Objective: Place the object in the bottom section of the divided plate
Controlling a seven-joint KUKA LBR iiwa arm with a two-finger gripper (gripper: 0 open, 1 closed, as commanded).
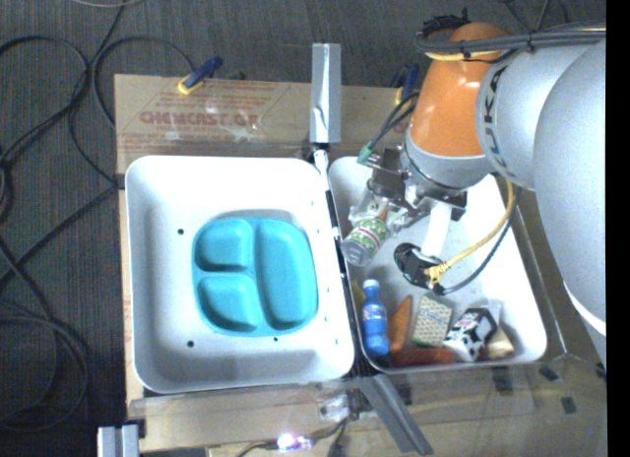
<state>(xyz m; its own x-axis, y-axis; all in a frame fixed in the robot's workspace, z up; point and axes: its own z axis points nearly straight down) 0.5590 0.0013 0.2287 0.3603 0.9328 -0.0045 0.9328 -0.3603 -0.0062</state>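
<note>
- Camera view: arm reaches in from the right, wrist low over the right bin (532,332), near its upper-left corner.
- Gripper (379,217) sits at a small bottle/can w/ green-white label (364,238). Bottle is tilted, looks pinched betw. the fingers at its top end, so I read the claw as clamped on it. Contact partly hidden by the wrist, so not 100% sure.
- Bottle hangs just right of the wall shared by the two bins, still on the right-bin side. Prob. the task obj.
- Divided plate (258,274) is blue, 3 sections, centred in the left bin (148,347), well left of the bottle. Nothing in it yet.
- Target "bottom" section: likely the lower-left compartment as seen here, but could mean the big one; can't tell for sure.
- Other stuff lies along the right bin's lower edge, below the bottle: blue bottle (373,317), orange carrot-like item (401,319), mesh/sponge piece (430,319), black-white dice-like thing (471,332).
- Judgement: pick stage, transfer over the wall not yet done. Tilted hold suggests an off-centre grip, so it could slip on the carry.
</note>
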